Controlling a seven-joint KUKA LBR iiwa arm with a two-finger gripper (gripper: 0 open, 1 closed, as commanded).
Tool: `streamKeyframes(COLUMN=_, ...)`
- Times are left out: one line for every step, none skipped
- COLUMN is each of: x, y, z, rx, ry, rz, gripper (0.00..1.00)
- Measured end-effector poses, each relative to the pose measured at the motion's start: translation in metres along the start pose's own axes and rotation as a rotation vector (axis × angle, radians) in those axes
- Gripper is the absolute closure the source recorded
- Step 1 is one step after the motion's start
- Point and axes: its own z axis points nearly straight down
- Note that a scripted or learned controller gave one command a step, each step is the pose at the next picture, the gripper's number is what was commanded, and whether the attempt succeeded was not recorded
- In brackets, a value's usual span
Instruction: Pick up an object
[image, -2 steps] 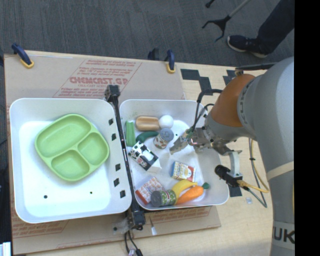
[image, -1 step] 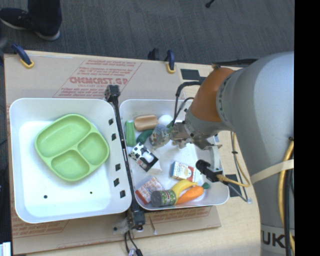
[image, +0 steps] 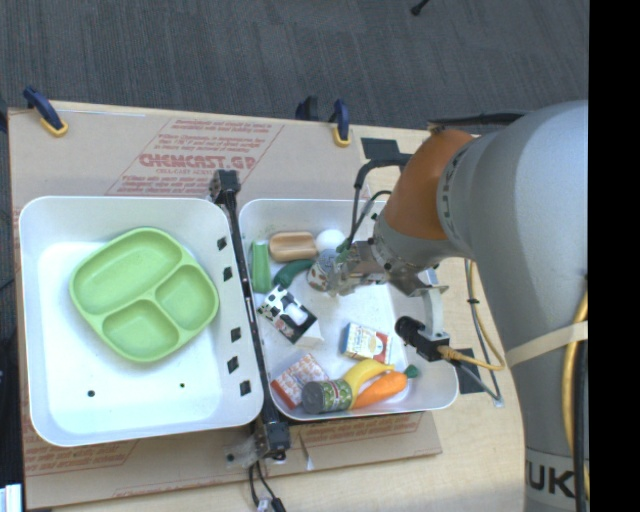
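reaching in from the right, the grey arm (image: 500, 230) with its orange band (image: 425, 190) hangs over the right bin (image: 435, 395). the gripper (image: 330, 272) is low over the upper middle of that bin. it is too blurry and crowded there to tell how the gripper stands or if it has anything.

just beside the gripper, toward the bin's top wall, sits a small white ball (image: 329, 239). next to the ball is a tan bread roll (image: 292, 245). a dark green pepper (image: 291, 272) lies just left of the gripper. a light green stick-shaped thing (image: 260, 266) stands along the bin's left wall. below it is a black and white toy (image: 287, 312).

lower in the bin, below the gripper, is a small yellow and red box (image: 366, 342). near the bin's bottom wall lie a yellow banana (image: 367, 373) and an orange carrot (image: 382, 390), touching each other. a dark can (image: 327, 396) lies just left of them. a red and white packet (image: 298, 375) is touching the can.

left of the right bin is the other white bin (image: 60, 400). a light green plate with three parts (image: 145, 293) lies in it. both bins rest on brown cardboard (image: 190, 155).
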Motion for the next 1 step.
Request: streamKeyframes(x=0.0393, y=-0.0492, z=-0.1109, rx=-0.003, ry=-0.001, rz=0.005, gripper=1.00)
